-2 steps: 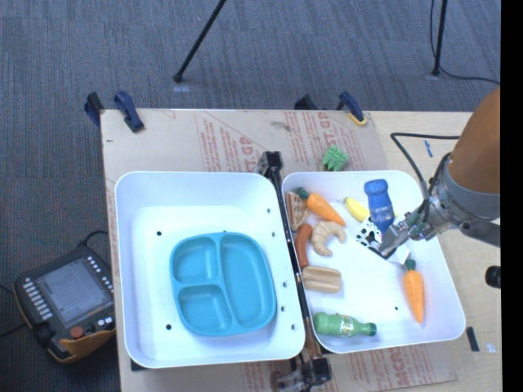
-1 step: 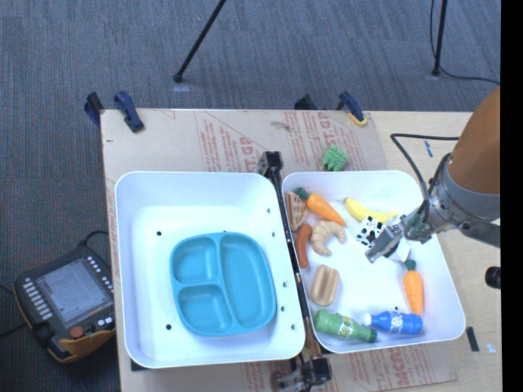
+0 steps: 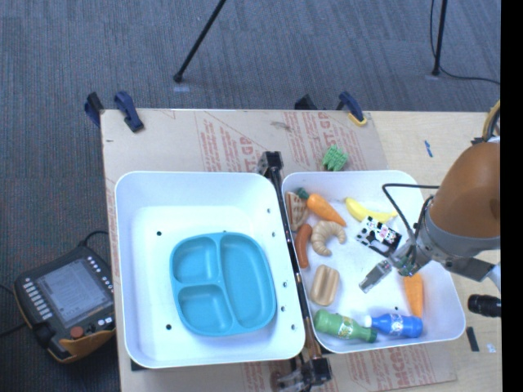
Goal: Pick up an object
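The right white bin (image 3: 425, 188) holds several toy foods. There is a carrot (image 3: 325, 208), a banana (image 3: 366, 211), a croissant (image 3: 329, 233), a sausage (image 3: 303, 246) and a bun (image 3: 324, 284). A green bottle (image 3: 343, 326) and a blue bottle (image 3: 396, 325) lie along the front wall. A black-and-white block (image 3: 377, 235) sits mid-bin. My gripper (image 3: 377, 276) hangs low over bare bin floor, between the bun and a second carrot (image 3: 414, 294) that lies just to its right. I see nothing held in it.
The left white bin (image 3: 131, 219) holds a blue divided plate (image 3: 222, 282). A small green piece (image 3: 333, 158) lies on the bench behind the right bin. Clamps stand along the bench's far edge, and a teach pendant (image 3: 65, 300) sits at the left.
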`<state>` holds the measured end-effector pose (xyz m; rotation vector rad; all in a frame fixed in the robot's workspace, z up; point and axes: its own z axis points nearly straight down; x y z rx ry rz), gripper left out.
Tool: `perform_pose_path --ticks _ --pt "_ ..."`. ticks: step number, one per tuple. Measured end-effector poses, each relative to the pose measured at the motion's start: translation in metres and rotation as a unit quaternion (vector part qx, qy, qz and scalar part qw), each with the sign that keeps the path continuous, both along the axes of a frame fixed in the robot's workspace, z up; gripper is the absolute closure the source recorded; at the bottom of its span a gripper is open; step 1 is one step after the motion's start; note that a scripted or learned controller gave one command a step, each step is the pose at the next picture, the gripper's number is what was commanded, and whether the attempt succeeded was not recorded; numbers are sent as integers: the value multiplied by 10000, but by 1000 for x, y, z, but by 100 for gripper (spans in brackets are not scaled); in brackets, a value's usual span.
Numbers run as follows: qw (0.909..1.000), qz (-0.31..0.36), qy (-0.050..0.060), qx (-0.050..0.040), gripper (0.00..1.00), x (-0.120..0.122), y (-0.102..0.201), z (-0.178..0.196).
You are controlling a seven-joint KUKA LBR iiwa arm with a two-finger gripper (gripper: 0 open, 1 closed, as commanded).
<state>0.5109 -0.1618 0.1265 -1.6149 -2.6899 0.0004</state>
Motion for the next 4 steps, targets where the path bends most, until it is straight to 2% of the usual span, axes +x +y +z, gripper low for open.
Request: perform_pose_path --ticks 1,2,3,4 --pt "9929 1189 -13 1 0 -20 -13 -39" --pt "9724 2334 -24 0 0 -35 4 -39" --pt "9619 2735 -24 2 0 33 5 -39" --pt "9204 3909 -30 0 0 65 12 -38"
